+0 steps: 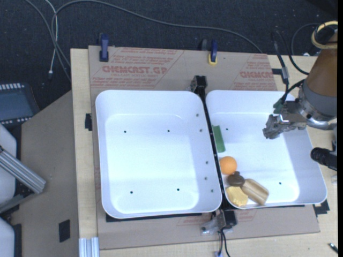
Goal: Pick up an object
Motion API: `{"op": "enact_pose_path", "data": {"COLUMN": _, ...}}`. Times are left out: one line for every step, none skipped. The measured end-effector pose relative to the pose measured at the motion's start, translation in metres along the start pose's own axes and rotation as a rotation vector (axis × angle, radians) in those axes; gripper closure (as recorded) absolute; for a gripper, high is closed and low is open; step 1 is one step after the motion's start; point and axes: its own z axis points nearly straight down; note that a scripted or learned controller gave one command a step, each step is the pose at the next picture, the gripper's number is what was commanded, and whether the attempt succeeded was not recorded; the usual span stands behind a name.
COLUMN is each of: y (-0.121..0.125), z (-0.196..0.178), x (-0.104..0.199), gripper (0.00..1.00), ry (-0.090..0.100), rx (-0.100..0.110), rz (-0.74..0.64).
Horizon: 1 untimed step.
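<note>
the gripper point(272, 128) hangs over the right bin point(300, 165), toward its far right side, above bare white floor with nothing between it and the bottom. whether it is spread or pressed together i cannot tell from this slant. every candidate lies away from it, toward the bin's left wall and near corner: a green stick point(218, 138) flat along the divider with its long axis running near-to-far, an orange ball point(228, 165) nearer the camera than the stick, then a dark brown lump point(236, 179), a yellow piece point(238, 196) and a tan block point(255, 191) crowded together in the near-left corner. the left bin point(155, 197) sits beside it. so the coming move, as i judge it, must carry the arm leftward and toward the camera; the ball stands slightly apart from the clutter and looks the easiest to reach cleanly.
</note>
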Motion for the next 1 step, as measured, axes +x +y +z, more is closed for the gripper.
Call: {"op": "enact_pose_path", "data": {"y": 0.0180, "z": -0.0048, "x": 0.0576, "gripper": 1.00, "ry": 0.002, "rx": 0.004, "rz": -0.005}}
